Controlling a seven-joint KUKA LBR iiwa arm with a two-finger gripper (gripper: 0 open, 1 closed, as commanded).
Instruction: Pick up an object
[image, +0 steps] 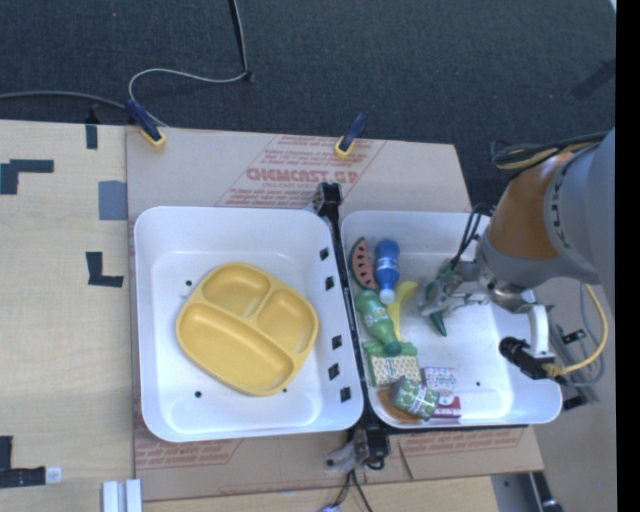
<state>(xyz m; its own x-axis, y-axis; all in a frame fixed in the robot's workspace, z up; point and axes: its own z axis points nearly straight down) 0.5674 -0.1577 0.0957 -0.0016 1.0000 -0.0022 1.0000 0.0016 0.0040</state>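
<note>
In the camera view, two white bins were seen side by side on a cardboard sheet (290, 170) laid over the surface, the sheet printed in red with letters that appeared to read "CHEMCAST GP". The left bin (160, 330) held a yellow divided tray (248, 326) lying flat near its middle. The right bin (520, 400) carried its objects crowded along its left wall: a watermelon-slice toy (361, 263), a blue bottle with a white cap (387, 268), a banana (400, 305), a green bottle (375, 318), and several small printed packets (420, 392) whose writing was too small to be read. The pincer (440, 305) was lowered into the right bin just beside the banana; whether it was open or closed could not be told.
</note>
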